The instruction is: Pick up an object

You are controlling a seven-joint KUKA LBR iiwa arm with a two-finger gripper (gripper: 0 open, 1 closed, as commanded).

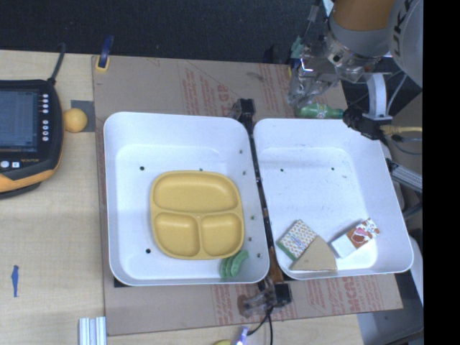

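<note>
My gripper (307,105) hangs over the far rim of the right bin (374,164), under the orange-banded wrist. A small green object (320,111) sits at its fingertips and sticks out to the right; the fingers look shut on it. At the near side of the right bin lie a green patterned packet (295,238), a tan wedge (315,256) and a white and red packet (358,237). The left bin (126,192) holds a yellow divided plate (195,213) and a green toy piece (233,266) at its near right corner.
A teach pendant (21,136) lies on the bench at far left, with a yellow ball (74,119) beside it. A black clip (245,108) sits where the bins meet at the back. Cables run along the right side of the right bin.
</note>
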